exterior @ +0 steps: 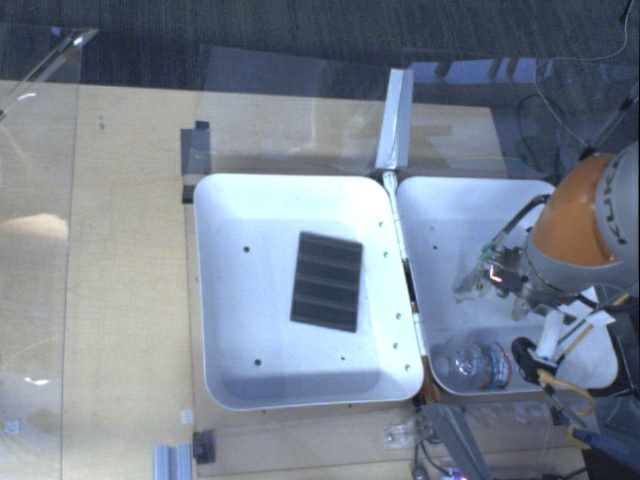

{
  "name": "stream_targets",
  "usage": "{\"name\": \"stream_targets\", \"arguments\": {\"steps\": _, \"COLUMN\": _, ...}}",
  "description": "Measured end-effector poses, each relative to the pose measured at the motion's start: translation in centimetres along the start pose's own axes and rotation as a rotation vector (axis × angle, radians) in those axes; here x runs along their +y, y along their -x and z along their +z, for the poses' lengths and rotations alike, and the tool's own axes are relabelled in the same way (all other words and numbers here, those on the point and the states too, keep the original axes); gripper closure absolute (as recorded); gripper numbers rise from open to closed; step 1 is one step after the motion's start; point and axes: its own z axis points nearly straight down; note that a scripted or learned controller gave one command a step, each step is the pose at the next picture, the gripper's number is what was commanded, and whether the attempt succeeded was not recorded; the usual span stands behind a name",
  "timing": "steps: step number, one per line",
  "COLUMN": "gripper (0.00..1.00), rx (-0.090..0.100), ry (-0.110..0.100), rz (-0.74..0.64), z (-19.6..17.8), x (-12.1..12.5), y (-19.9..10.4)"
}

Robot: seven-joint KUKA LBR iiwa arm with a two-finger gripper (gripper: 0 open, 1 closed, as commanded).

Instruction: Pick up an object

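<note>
The arm is reaching in over the right bin, and the tool is hanging low above the middle of that bin's floor. Whether the tool is open or closed, and whether it has anything in it, I cannot tell; the parts at its tip are too small and cluttered to read.

The likeliest object to pick is the clear plastic bottle, which is lying on its side near the front edge of the right bin, close to that bin's front left corner. It is sitting apart from the tool, nearer the table's front edge. To do this step well, the tool should be travelling toward that front edge, centring over the bottle's body and closing across its narrow width, since a clear, round body will probably be rolling or slipping under an off-centre pinch.

The bin's front wall is standing just beside the bottle and may be crowding a finger. Cables are trailing near the bottle's right end. A dark ribbed block is lying in the middle of the left bin, well apart.
</note>
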Motion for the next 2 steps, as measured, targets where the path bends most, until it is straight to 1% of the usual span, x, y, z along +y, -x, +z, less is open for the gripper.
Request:
{"name": "stream_targets", "arguments": {"steps": 1, "gripper": 0.0, "rx": -0.002, "ry": -0.006, "rz": -0.152, "z": -1.3, "x": 8.9, "y": 1.2}}
{"name": "stream_targets", "arguments": {"steps": 2, "gripper": 0.0, "rx": 0.001, "ry": -0.002, "rz": -0.243, "z": 0.0, "x": 1.3, "y": -2.7}}
